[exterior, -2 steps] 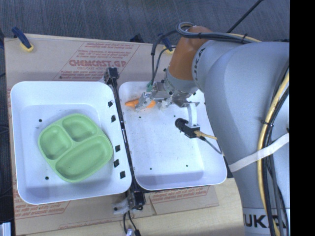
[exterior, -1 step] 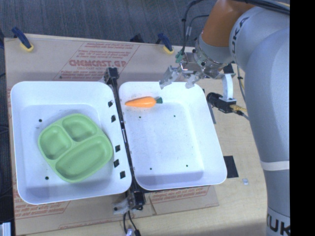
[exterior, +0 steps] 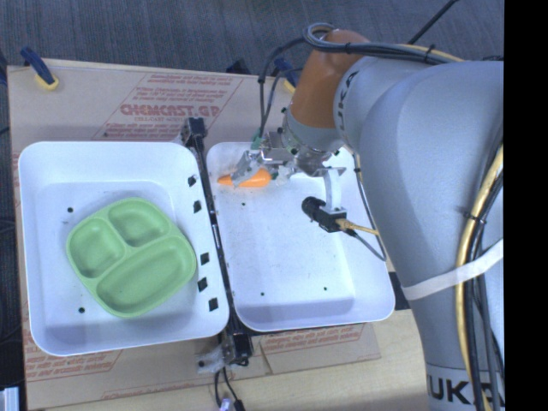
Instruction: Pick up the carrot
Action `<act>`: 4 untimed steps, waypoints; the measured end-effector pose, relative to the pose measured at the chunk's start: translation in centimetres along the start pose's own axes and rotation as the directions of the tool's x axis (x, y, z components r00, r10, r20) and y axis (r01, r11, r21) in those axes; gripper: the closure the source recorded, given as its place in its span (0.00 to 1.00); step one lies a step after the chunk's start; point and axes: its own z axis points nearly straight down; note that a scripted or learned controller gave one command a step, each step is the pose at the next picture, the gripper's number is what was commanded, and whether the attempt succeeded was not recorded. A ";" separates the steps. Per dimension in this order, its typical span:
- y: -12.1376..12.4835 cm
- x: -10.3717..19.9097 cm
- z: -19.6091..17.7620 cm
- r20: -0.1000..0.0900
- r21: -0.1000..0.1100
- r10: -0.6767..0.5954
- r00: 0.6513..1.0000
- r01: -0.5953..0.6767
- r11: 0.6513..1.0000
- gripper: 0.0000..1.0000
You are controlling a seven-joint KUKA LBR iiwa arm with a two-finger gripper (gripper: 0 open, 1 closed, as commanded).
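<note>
We note the end effector [exterior: 267,163] low over the carrot [exterior: 246,179] at upper centre, positioned for a grasp; finger opening unreadable.

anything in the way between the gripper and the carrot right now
Nothing visible does. The gripper is right at the carrot, which lies near the far left corner of the right bin. The only other item, a green divided plate, sits in the left bin.
</note>
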 end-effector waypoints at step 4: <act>0.1 -1.0 -7.3 0.002 -0.007 0.002 1.000 -0.002 1.000 1.00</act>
